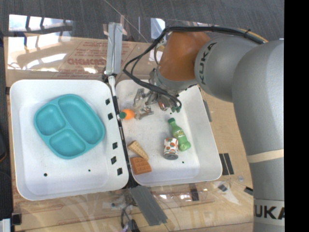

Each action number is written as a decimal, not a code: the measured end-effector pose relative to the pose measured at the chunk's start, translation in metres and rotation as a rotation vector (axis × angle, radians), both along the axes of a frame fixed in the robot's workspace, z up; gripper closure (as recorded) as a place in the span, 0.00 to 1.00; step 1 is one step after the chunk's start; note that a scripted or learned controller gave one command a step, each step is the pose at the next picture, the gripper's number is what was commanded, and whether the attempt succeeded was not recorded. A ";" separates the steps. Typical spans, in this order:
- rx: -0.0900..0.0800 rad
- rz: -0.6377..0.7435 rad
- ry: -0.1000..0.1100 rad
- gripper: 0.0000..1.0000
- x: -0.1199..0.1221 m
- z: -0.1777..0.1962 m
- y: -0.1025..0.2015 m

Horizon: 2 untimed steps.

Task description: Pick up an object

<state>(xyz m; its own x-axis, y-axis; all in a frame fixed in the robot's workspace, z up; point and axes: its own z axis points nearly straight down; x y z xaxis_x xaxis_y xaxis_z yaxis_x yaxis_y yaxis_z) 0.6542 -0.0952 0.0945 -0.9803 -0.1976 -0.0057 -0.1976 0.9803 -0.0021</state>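
My gripper [143,105] reaches into the right bin [203,129] from the upper right and hangs low over its upper left part. Its metal fingers stand just right of a small orange carrot [127,114] near the bin's left wall, with nothing visibly between them. A green bottle [178,134] lies lower right of the gripper, with a small patterned can [170,148] touching its lower end. A wedge of bread [137,149] and a brown waffle-like cracker [141,165] lie at the bin's lower left.
The left bin [29,178] holds a turquoise divided plate [68,125]. A black hinged divider [116,129] runs between the bins. The arm's grey body and orange band [181,52] cover the right bin's upper right corner.
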 end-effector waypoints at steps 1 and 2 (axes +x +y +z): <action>-0.001 0.003 -0.005 1.00 0.002 0.012 0.001; -0.001 0.048 -0.002 1.00 0.004 0.000 0.004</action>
